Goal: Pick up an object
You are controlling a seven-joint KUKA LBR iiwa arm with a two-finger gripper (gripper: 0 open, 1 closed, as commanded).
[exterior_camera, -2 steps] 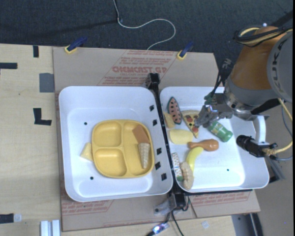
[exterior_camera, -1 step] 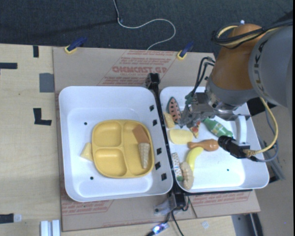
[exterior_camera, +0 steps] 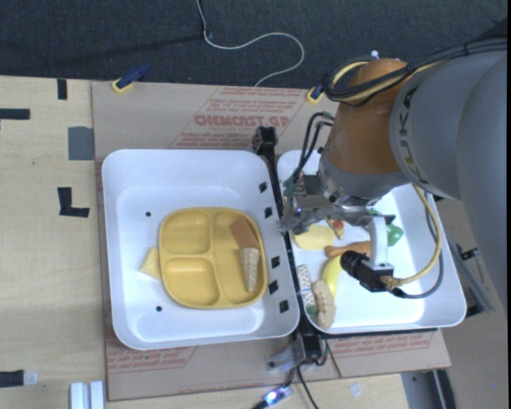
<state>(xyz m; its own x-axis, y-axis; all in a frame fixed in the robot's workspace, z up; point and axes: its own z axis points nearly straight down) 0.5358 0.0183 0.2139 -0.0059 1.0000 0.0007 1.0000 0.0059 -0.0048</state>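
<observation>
Over the right bin we see the pincer (exterior_camera: 311, 220), low near that bin's left wall; its metal parts are crowded together and we cannot tell how it stands or whether it has anything.

Going from the left, the left bin (exterior_camera: 123, 194) carries a yellow divided plate (exterior_camera: 192, 258) near its middle. A pale cone-shaped piece (exterior_camera: 251, 267) lies in the plate's right compartment, and a small yellow wedge (exterior_camera: 149, 262) shows from under the plate's left edge.

In the right bin (exterior_camera: 447, 309), small toy foods lie below the pincer: a pale yellow flat piece (exterior_camera: 311, 239), an orange stick (exterior_camera: 345, 250), a yellow banana-like piece (exterior_camera: 332, 271) and a beige piece (exterior_camera: 324, 301) near the front left corner. A green piece (exterior_camera: 394, 235) lies more to the right.

The grey arm (exterior_camera: 460, 118) with its orange band (exterior_camera: 366, 135) covers the far right corner of this bin.
</observation>
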